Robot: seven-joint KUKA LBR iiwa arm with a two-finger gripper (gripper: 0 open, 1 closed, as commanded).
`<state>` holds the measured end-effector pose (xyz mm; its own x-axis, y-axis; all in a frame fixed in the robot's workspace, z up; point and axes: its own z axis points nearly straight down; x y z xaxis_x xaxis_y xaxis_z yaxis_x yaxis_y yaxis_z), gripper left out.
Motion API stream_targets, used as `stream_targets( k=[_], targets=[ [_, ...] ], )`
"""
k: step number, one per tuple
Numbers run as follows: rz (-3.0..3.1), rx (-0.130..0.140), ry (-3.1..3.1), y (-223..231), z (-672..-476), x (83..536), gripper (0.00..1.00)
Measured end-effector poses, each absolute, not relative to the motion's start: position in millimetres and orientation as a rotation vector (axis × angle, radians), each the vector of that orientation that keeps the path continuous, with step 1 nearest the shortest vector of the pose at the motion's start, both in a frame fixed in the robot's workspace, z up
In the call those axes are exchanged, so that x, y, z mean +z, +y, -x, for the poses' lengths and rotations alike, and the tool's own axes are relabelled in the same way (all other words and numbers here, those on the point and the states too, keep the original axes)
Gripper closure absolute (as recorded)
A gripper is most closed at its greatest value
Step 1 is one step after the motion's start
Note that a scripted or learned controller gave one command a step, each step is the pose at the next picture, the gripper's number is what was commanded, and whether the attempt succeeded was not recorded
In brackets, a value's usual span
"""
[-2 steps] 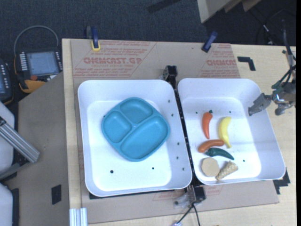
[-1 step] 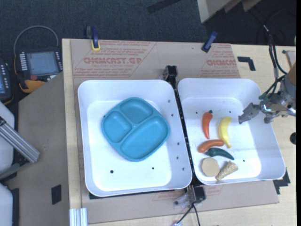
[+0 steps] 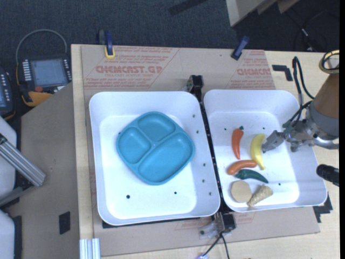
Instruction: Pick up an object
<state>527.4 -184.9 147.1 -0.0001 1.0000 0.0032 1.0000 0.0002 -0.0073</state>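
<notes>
Near edge of the right bin: a tan round cookie-like piece (image 3: 241, 191) and a cream waffle cone (image 3: 260, 195) lie side by side, almost touching, close to the bin's front wall.
Right bin (image 3: 307, 196): shallow and white; all the small toy foods sit in its left half.
Dark green pepper (image 3: 250, 175): lies flat just above the cone, touching or nearly touching the sausage.
Sausage (image 3: 241, 167): orange-red, lying crosswise, just above the green pepper.
Carrot (image 3: 237, 142): orange with a dark tip, standing lengthwise in the view, just left of the banana.
Banana (image 3: 257, 150): yellow, curved, lying between the carrot and the gripper.
Gripper (image 3: 269, 142): low over the right bin, its grey fingertips right beside the banana's upper right end; nothing visible between the fingers, and how far apart they stand cannot be told.
Arm (image 3: 328, 109): enters from the right, its orange band above the wrist.
Left bin (image 3: 102, 112): white, holding a blue divided plate (image 3: 156, 147) with three compartments, sitting centrally and turned at an angle.
Bench (image 3: 81, 144): pale board under both bins.
</notes>
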Motion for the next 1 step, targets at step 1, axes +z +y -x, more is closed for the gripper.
stream_targets(
  k=[1],
  targets=[
    [2.217,0.004,-2.216,-183.2,-523.3,103.5,0.00]
  ],
)
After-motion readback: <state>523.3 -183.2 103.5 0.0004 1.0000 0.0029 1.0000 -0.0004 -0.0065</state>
